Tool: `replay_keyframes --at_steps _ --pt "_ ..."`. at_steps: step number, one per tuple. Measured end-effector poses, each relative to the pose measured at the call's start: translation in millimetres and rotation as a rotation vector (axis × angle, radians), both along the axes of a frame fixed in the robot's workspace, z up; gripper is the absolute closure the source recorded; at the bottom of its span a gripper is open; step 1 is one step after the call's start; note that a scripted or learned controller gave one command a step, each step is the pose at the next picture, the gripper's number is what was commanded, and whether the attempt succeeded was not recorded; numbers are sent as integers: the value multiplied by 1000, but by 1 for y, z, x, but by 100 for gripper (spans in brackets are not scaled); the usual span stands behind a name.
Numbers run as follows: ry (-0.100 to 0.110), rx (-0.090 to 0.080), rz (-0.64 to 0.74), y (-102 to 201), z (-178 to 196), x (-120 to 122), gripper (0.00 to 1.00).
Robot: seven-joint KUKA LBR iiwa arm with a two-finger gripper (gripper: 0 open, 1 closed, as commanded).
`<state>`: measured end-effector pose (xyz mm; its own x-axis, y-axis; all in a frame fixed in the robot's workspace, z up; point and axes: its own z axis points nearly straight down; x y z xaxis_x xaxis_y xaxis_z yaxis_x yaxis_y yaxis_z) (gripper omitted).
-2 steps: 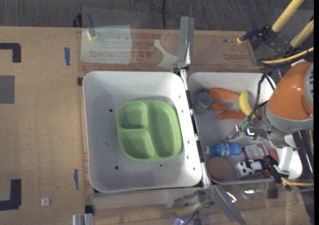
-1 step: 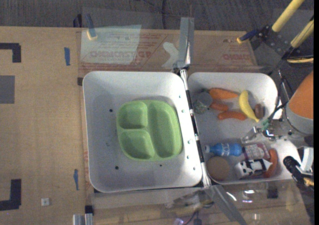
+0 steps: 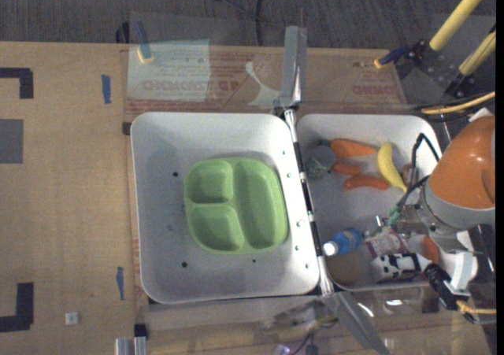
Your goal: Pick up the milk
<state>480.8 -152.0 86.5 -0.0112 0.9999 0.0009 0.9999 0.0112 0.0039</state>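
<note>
The milk (image 3: 396, 265) is a small white carton with black patches. It lies on its side near the front edge of the right bin (image 3: 346, 202). My gripper (image 3: 403, 223) hangs over the right side of that bin, just behind and above the milk, under the arm's orange band (image 3: 471, 172). Dark cables and the wrist hide the gripper's tip. The carton looks to rest on the bin floor, apart from the gripper.
The right bin also holds two carrots (image 3: 356, 149), a banana (image 3: 389, 166), a grey-green object (image 3: 320, 160) and a clear bottle with a blue cap (image 3: 342, 242) left of the milk. A green divided plate (image 3: 235, 205) sits in the left bin (image 3: 157, 188).
</note>
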Motion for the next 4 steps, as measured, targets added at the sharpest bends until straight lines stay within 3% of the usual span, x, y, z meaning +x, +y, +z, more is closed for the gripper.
replay_keyframes --at_steps 1,2,3,4 --pt "-2 -2 40 41 0 0 0" --pt "-4 -5 339 -6 0 0 0" --pt "-4 -5 619 43 1 1 0" --pt "-9 -5 611 41 11 1 100"
